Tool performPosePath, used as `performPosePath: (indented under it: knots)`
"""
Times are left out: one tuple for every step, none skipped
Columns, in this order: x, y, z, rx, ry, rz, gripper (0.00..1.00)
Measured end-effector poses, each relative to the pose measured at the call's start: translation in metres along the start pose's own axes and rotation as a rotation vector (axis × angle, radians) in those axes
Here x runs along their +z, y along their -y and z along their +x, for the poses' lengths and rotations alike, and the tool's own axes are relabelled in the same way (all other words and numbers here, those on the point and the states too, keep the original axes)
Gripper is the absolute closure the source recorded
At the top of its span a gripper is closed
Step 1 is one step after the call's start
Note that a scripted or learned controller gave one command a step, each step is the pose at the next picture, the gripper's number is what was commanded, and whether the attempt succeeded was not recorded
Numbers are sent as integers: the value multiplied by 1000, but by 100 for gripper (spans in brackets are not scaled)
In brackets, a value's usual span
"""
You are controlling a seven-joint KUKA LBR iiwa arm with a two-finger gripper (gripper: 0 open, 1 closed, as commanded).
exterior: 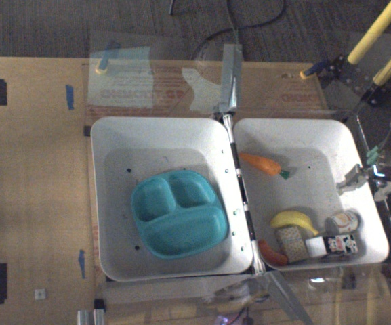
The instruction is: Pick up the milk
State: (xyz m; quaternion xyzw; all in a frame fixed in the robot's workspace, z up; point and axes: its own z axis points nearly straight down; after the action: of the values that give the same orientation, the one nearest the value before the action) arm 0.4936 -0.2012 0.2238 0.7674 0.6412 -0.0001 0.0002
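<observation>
On brown bench [32, 202], 2 white bins [107, 141], dark carpet [80, 15] behind, claw state unclear

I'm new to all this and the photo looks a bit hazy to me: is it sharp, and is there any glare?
Camera view: soft overall, so the print on the milk carton is unreadable; even light, faint shadows inside the white bins; pale reflections on the clear sheet behind them; the claw at the right rim looks blurred.
</observation>
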Motion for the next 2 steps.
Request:
performPosePath:
  knots:
    - [124, -4, -6, -138, -1, 0, 0]
    - [114, -4, -8, -131, 0, -3, 100]
